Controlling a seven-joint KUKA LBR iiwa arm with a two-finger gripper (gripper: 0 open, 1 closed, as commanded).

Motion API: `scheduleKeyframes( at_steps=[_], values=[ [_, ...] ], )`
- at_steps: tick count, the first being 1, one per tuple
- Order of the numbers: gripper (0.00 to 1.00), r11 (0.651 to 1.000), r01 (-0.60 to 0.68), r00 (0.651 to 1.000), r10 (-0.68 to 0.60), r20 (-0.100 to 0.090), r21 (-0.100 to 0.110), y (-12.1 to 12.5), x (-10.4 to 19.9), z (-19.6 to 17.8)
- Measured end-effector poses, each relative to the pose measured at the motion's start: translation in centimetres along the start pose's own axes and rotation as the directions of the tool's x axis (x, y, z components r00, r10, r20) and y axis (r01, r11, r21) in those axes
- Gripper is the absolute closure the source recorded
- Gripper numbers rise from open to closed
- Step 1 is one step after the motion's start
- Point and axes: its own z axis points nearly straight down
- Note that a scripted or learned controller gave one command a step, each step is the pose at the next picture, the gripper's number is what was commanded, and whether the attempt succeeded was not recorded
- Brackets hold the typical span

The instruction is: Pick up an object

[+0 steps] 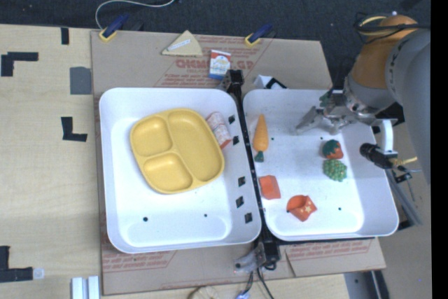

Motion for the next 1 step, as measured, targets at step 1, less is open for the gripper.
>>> scheduleKeyframes(
  at_steps=[1],
  values=[
    [0.0, 1.0, 0.0, 1.0, 0.0, 0.0, -0.001, -7.34, -1.59, -0.01]
  ],
)
